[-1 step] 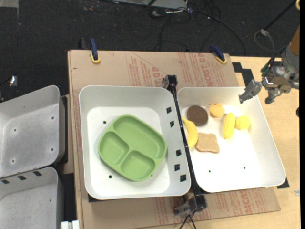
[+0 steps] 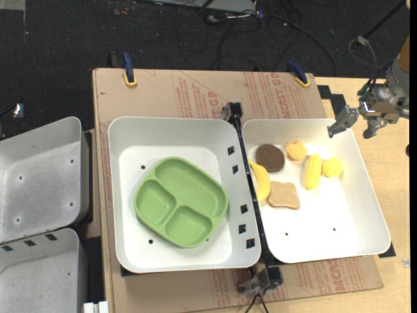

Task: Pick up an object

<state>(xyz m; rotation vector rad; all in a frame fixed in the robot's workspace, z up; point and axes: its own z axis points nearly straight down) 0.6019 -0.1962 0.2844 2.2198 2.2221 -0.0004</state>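
Note:
The right bin (image 2: 352, 230) holds toy food: a brown round cookie (image 2: 269, 157), a banana (image 2: 260, 180) by the left wall, a slice of toast (image 2: 284, 195), a corn cob (image 2: 313, 171), and two small yellow pieces (image 2: 296, 150) (image 2: 332, 167). My gripper (image 2: 355, 122) hangs at the right edge of the view, above the bin's far right corner, to the right of the food. Its two fingers stand spread apart with nothing between them.
The left bin (image 2: 124, 175) holds a green divided plate (image 2: 181, 202). A black divider (image 2: 244, 181) runs between the bins. Grey metal trays (image 2: 39, 175) lie at the far left. Clamps (image 2: 130, 77) hold the board at the back.

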